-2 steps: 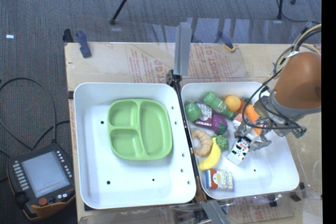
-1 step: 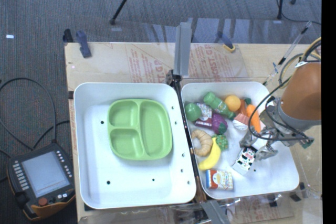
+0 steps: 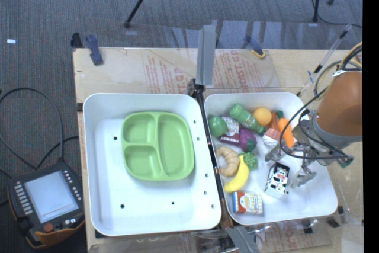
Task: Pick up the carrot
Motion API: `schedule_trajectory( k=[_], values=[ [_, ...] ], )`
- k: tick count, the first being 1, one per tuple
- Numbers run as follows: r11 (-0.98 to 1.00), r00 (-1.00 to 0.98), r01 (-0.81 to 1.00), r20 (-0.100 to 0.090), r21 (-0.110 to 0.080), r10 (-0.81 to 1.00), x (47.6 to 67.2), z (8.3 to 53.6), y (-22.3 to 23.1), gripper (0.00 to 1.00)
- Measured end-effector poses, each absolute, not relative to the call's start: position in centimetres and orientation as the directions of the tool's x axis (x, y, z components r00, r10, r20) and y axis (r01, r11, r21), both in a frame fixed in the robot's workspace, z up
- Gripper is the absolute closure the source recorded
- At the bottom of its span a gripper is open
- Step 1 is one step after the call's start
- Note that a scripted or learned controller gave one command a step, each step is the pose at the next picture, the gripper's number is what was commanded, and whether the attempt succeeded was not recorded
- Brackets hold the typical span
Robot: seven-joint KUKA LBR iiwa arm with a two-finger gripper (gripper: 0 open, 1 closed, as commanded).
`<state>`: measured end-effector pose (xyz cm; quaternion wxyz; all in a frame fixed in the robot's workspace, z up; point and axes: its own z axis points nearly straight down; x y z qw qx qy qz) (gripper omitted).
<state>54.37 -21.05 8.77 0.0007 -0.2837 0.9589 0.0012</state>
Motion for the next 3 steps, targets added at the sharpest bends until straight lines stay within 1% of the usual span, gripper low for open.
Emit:
schedule_trajectory(
  k=[1, 2, 3],
  values=[
    [0.832, -0.832, -0.555, -0.004, 0.001, -0.555, 58.2, 8.8, -20.7, 0.00],
    [0.630, -0.630, -0.777, -0.005, 0.000, -0.777, 62.4, 8.8, -20.8, 0.00],
    [0.633, -0.633, -0.774, -0.011, -0.001, -0.774, 62.5, 9.9, -20.7, 1.00]
  ],
)
